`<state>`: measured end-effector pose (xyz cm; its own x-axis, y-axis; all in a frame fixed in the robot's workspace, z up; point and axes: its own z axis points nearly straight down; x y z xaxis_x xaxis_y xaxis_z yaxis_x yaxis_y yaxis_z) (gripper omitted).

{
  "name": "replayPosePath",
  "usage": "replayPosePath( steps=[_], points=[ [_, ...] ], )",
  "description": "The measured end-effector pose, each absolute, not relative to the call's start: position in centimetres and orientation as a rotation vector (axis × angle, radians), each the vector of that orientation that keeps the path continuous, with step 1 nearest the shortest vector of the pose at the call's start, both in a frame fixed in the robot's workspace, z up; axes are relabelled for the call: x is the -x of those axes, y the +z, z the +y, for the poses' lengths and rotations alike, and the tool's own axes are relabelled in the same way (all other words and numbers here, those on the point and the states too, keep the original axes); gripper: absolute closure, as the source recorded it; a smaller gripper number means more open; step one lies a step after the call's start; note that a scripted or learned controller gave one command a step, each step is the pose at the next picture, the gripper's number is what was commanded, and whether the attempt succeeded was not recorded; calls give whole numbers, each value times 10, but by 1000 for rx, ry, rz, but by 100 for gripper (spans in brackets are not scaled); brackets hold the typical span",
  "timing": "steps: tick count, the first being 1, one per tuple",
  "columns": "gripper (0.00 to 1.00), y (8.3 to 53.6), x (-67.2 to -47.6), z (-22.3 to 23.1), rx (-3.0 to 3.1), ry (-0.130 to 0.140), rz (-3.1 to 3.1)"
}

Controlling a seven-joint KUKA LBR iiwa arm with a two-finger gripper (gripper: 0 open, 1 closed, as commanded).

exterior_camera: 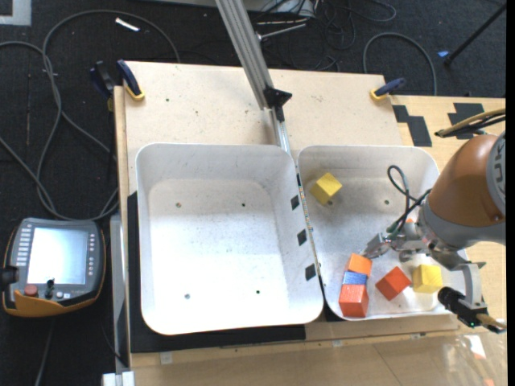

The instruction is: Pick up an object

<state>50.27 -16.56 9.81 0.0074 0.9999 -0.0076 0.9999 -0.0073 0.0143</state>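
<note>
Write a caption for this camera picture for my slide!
Robot arm reaches over the right bin of colored blocks.

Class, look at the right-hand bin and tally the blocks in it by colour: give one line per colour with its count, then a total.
Yellow blocks: 2, one toward the far side of the right bin, one near the arm.
Orange blocks: 1
Blue blocks: 1
Red blocks: 2
Total: 6 blocks
</note>
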Motion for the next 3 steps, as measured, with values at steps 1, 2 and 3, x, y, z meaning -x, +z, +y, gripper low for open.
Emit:
replayPosePath(
  steps=[1, 2, 3],
  points=[
    [0, 96, -570, -96, -2210, 9, 2231],
    [0, 199, -496, -91, -2220, 5, 2218],
    [0, 94, -490, -108, -2224, 2, 2218]
  ],
)
